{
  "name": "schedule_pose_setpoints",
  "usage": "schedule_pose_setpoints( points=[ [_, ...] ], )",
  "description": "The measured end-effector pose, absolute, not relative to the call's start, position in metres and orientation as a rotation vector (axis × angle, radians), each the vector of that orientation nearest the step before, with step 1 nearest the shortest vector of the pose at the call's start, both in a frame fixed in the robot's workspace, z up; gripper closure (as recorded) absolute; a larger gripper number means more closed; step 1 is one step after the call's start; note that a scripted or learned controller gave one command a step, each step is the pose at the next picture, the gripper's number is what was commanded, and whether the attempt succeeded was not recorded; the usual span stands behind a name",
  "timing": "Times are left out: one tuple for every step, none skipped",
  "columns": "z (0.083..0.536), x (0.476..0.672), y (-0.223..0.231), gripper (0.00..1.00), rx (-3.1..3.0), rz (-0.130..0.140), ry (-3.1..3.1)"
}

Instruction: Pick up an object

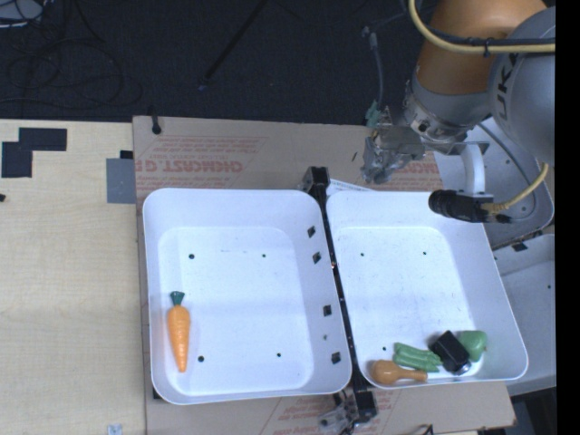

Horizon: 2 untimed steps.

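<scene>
While the fingers' (381, 166) spread is unclear, an orange carrot (179, 335) lies green-topped.

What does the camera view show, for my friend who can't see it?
A robot arm's claw hangs above the back edge of the right bin, where small toy foods are piled in the front corner. A toy carrot lies in the left bin.

I see the hand (381, 166) hovering over the far rim of the right bin (408, 270), clear of everything. In that bin's near right corner lie a tan gourd (396, 372), green beans (417, 357), a black block (450, 351) and a green piece (472, 341), bunched together. A carrot (178, 332) lies alone in the left bin (236, 288), near its left wall.
</scene>
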<state>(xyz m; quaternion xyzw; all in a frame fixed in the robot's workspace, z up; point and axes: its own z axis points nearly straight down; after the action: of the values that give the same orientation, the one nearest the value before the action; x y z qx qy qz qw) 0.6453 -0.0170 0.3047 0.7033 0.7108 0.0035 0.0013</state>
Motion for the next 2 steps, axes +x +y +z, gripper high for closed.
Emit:
schedule_pose_setpoints(
  points=[
    [0.49,0.644,0.049,1.0,2.205,0.021,2.224],
    [0.481,0.644,0.124,1.0,2.216,-0.002,2.231]
  ],
)
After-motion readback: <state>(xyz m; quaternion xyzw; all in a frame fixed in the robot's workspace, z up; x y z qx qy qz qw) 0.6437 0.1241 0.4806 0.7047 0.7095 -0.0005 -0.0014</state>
